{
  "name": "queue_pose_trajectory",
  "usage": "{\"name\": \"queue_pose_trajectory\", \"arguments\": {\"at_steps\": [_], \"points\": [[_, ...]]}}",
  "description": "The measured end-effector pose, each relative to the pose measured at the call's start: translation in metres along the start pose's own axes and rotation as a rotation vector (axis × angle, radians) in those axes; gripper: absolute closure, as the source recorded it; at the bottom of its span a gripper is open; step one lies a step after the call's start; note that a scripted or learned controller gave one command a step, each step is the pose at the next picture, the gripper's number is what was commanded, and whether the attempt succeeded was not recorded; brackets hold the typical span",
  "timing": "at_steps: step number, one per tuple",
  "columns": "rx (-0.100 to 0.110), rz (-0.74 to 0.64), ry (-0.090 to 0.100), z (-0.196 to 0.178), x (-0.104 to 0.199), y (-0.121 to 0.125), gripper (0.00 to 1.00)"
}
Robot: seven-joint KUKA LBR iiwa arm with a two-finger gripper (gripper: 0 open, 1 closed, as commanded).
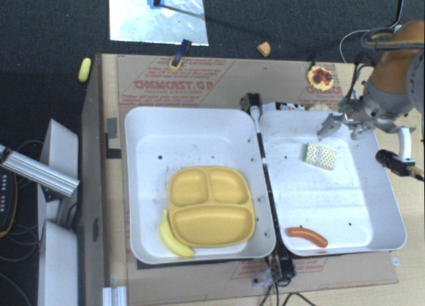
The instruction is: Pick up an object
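Note:
In the right bin (372,228), a small pale speckled block (322,156) lies near the far side and an orange sausage (307,235) lies by the near rim. My gripper (342,127) hangs over the far right part of this bin, just above and to the right of the block. Its fingers are spread open with nothing between them. The left bin (143,165) holds a yellow divided plate (211,206), and a yellow banana (172,238) lies against the plate's near left edge.
A toy pizza (321,77) lies on the cardboard behind the right bin. A small orange piece (264,48) and a yellow object (84,69) lie off the bench on the dark floor. A blue and yellow clamp (179,54) grips the bench's far edge.

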State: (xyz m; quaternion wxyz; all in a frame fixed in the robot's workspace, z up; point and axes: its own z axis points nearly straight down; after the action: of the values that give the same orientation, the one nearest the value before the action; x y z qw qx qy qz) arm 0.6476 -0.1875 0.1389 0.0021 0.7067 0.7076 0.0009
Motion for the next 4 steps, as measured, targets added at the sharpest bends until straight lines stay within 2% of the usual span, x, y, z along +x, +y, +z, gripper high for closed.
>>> {"name": "queue_pose_trajectory", "arguments": {"at_steps": [1, 2, 3, 4], "points": [[0.003, -0.003, 0.002, 0.034, 0.023, -0.008, 0.00], [0.001, -0.003, 0.001, 0.022, 0.035, 0.001, 0.00], [0.002, 0.000, 0.000, 0.036, 0.015, 0.001, 0.00], [0.003, -0.003, 0.002, 0.055, 0.043, 0.000, 0.00]]}}
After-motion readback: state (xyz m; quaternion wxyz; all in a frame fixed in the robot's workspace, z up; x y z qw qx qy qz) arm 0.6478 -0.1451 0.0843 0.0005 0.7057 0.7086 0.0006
